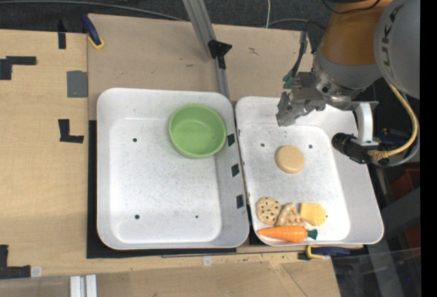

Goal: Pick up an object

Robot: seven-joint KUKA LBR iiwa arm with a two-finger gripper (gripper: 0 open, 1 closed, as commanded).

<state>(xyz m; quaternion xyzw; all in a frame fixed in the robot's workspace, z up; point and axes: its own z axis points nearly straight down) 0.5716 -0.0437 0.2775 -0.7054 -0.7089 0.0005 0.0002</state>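
Tool (292,110) of the grey arm hangs over the upper left part of the right white bin (355,220); whether it is wide or narrow I cannot tell. Just below it in the frame a round tan bun-shaped toy (290,159) lies apart from it. A green plastic bowl (197,130) sits in the left white bin (123,173), upper right. At the right bin's lower edge cluster a spotted round cookie (267,209), a yellow piece (313,213) and an orange carrot (283,234).

The arm (369,22) enters from the right, orange band uppermost. Its wrist angles down and left, and the hand (292,110) points downward.
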